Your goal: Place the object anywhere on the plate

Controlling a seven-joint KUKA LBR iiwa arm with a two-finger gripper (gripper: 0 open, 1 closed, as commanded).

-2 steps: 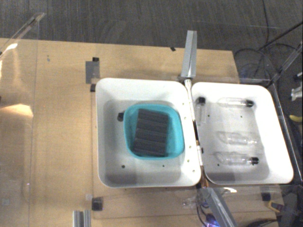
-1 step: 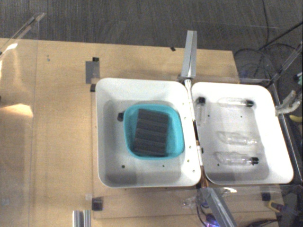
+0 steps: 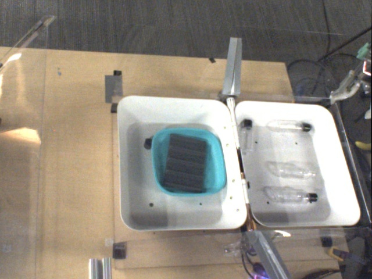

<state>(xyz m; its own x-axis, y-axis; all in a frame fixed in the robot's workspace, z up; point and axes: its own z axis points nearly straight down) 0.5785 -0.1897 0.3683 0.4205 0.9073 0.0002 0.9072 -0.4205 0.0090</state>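
so I count two shallow white plastic bins [image 3: 131,214], one square turquoise plate [image 3: 216,173], one dark grey ribbed rectangular block [image 3: 185,164], and three clear plastic bottles [image 3: 289,125].

Left bin [image 3: 131,156]: we see a turquoise plate [image 3: 216,156] sitting near its middle.
On the plate: we see a dark ridged block [image 3: 185,163], lying flat and tilted slightly, wholly within the rim.
Beside the plate: a small dark object [image 3: 147,143] touches its upper-left edge; we cannot tell what it is.
Right bin [image 3: 343,173]: we count three clear plastic bottles [image 3: 288,170] lying on their sides, apart from one another.
Bench [image 3: 64,173]: we see light wood around both bins.
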